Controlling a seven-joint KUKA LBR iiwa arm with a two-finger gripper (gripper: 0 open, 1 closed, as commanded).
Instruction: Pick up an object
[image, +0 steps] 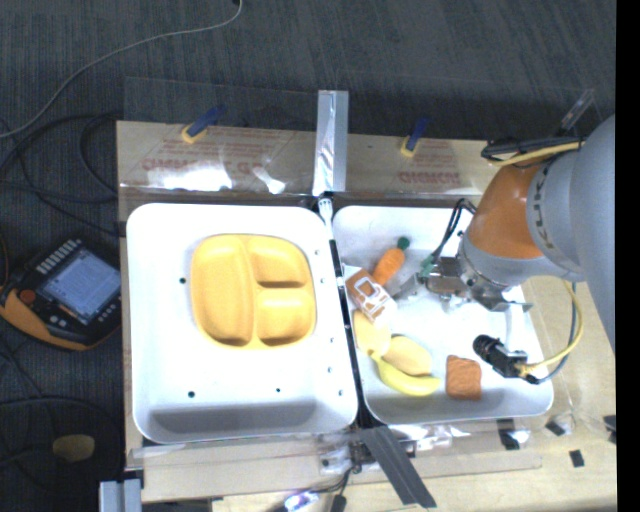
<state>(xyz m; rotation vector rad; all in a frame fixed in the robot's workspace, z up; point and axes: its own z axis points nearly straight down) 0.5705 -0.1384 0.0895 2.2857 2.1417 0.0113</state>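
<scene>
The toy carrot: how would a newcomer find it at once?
Look in the right-hand white bin, the one the arm reaches into. Near its upper left lies the toy carrot, tilted. Its green tip separates it from the yellow banana and the orange-brown block lower down.

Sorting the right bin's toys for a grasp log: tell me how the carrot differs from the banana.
The carrot is orange with a green tip; the banana is yellow. The carrot is straight and slanted, near the bin's upper middle; the banana is curved, lying along the near edge. The carrot looks smaller than the banana. Both lie loose in the right bin, apart from the gripper.
</scene>
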